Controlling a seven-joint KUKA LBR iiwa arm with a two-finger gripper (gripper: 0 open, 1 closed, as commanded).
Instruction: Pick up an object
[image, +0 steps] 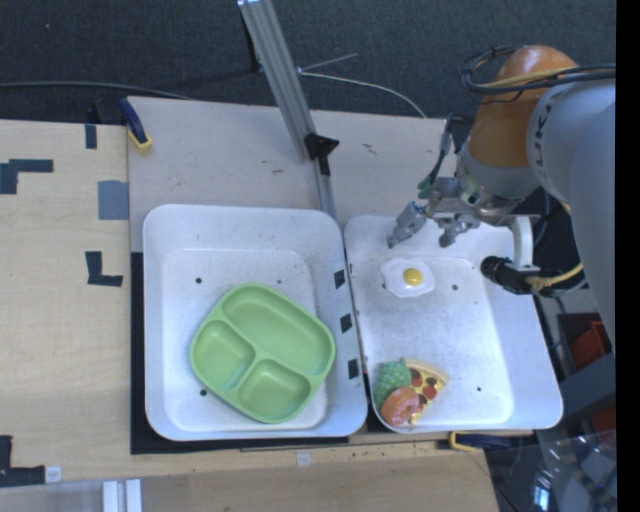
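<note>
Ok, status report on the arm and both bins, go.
Gripper open, above right bin's far edge, holding nothing. Fried egg just below it, untouched. Pizza slice at near corner. Green tray in left bin.

Glossy green plastic tray (262, 352), matt speckled white bins (160, 300), pale wood bench (50, 300)
</note>
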